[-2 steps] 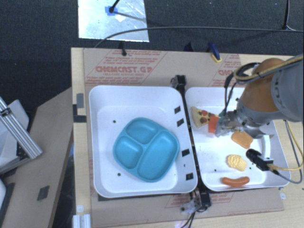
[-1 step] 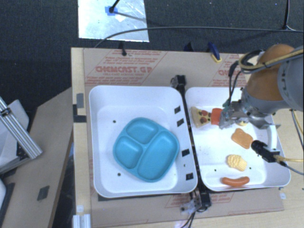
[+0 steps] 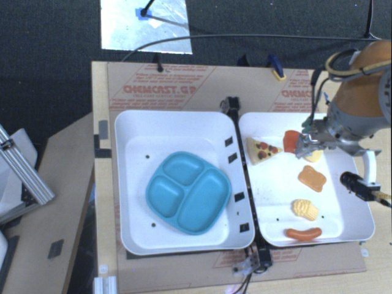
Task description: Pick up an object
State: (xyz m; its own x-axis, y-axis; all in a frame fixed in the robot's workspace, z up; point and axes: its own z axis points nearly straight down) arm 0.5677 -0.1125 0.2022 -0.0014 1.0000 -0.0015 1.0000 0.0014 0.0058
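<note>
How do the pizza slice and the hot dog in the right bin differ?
The pizza slice is a flat yellow wedge with red dots; the hot dog is a plain orange-red rod. The slice lies near the bin's far left corner, the hot dog along its near wall. Both lie untouched in the right bin.

- A sky-blue divided plate (image 3: 187, 192) is showing in the white left bin (image 3: 131, 164).
- The right bin (image 3: 361, 225) is showing white too.
- A pizza slice (image 3: 262, 150) is showing tan crust with yellow topping and red dots.
- A red block (image 3: 290, 141) is sitting by a pale yellow piece (image 3: 313, 157).
- An orange toast-like piece (image 3: 312, 178), yellow corn (image 3: 305, 209) and an orange-red sausage (image 3: 303, 233) are showing.
- The arm (image 3: 361, 97) is showing grey with an orange band.
- The bench board (image 3: 184, 84) is showing tan with red lettering.
</note>
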